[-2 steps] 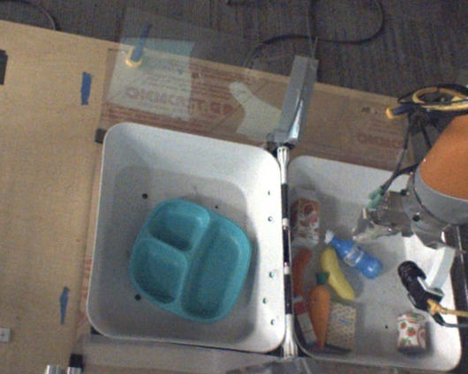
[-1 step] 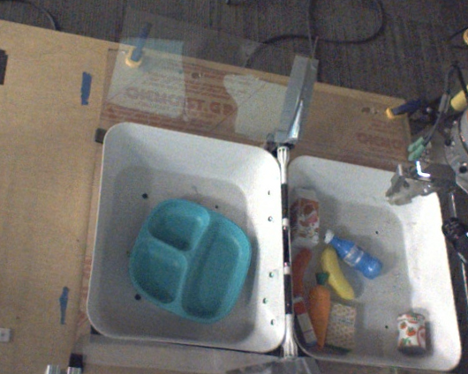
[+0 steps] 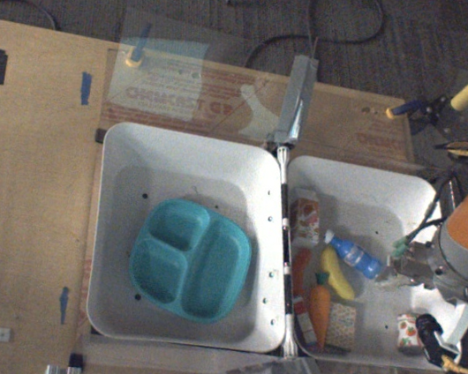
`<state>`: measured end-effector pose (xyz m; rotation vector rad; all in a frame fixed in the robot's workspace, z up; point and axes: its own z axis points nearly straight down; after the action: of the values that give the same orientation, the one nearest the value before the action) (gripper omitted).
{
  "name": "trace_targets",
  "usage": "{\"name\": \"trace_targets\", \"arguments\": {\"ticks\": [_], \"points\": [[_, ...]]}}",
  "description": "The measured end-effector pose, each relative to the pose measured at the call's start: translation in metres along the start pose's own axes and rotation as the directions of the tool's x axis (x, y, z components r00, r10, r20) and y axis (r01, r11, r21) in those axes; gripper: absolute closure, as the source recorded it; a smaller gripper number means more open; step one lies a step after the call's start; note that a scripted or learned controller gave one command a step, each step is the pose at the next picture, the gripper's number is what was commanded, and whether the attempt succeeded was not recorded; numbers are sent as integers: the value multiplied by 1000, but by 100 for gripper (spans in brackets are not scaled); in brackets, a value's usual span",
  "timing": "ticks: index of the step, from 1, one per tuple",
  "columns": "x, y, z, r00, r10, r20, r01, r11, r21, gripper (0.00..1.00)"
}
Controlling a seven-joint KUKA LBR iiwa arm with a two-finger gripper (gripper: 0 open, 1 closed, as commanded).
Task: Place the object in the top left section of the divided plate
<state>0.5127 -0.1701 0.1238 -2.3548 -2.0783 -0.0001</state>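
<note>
Divided plate (image 3: 191, 259) lying in left bin (image 3: 123, 153), sections awaiting object. Blue bottle (image 3: 354, 256), likely pick target, lying in right bin (image 3: 378, 182) among toy foods. End effector (image 3: 409, 263) reaching beside bottle; grip state: cannot tell.

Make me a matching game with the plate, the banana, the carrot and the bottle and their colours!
Things:
1. divided plate
2. banana
3. carrot
4. bottle

Colours:
A. orange
B. blue with a white cap
C. teal
D. yellow

Pairs: 1-C, 2-D, 3-A, 4-B
</note>
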Motion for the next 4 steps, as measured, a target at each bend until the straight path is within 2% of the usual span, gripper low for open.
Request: {"name": "trace_targets", "arguments": {"ticks": [1, 2, 3, 4], "points": [[-2, 0, -10, 1000, 5, 0, -5, 1000, -2, 100], [-28, -27, 35, 860, -510, 3, 510, 860, -9, 100], [-55, -22, 35, 836, -549, 8, 549, 836, -10, 100], [-56, -22, 35, 799, -602, 11, 602, 799, -9, 100]]}}
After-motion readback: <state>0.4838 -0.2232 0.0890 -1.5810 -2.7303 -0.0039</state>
